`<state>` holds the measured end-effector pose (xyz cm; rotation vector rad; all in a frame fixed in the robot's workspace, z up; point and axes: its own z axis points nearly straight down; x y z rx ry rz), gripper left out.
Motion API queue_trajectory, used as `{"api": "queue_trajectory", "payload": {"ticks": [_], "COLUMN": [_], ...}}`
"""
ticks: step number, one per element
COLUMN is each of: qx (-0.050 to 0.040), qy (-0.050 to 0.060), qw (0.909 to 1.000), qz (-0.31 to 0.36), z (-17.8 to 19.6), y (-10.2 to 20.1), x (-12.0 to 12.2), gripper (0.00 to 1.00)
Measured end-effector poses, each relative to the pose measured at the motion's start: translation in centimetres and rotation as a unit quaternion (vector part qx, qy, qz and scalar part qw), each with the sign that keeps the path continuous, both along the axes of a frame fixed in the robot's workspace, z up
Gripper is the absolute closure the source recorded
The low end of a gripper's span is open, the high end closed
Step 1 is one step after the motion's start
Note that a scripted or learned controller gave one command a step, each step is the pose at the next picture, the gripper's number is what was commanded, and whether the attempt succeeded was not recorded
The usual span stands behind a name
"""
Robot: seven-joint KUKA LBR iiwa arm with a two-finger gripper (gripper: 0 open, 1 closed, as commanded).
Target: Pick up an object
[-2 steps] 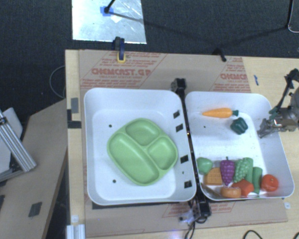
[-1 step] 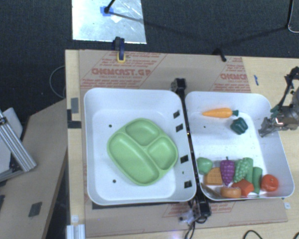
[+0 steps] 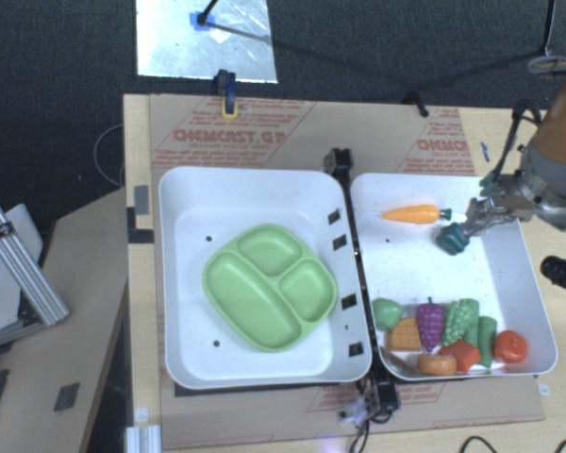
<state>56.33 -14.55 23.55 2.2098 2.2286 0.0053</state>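
Observation:
My gripper [image 3: 474,220] hangs over the far right part of the right bin [image 3: 524,253], reaching in from the right. A small teal object [image 3: 453,241] sits right at its tip, touching it or nearly so; I cannot tell whether it is gripped. An orange toy carrot [image 3: 413,214] with a green top lies just left of the gripper, near the bin's far wall. Along the front wall lies a cluster of toy food: a purple grape bunch [image 3: 431,322], a yellow corn piece [image 3: 406,333], green vegetables [image 3: 464,319] and a red tomato [image 3: 511,345].
The left bin [image 3: 198,215] holds a light green divided plate [image 3: 269,286]. A black divider with clips [image 3: 344,243] runs between the bins. A black part [image 3: 564,274] juts in at the right edge. A cardboard sheet lies under both bins.

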Motion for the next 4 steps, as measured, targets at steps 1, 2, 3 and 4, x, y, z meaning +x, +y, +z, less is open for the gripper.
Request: {"api": "queue_trajectory", "payload": {"ticks": [1,2,3,4], "qx": [0.0003,0.0000,-0.0005,-0.0006], "qy": [0.001,0.000,0.001,0.001], "qw": [1.0000,1.0000,1.0000,1.0000], "qz": [0.001,-0.001,-0.001,-0.001], "z": [-0.8,-0.1,-0.1,-0.1], "y": [5.0,7.0,6.9,7.4], "x": [3.1,6.3,6.2,6.4], "gripper": [1.00,1.00,1.00,1.00]}}
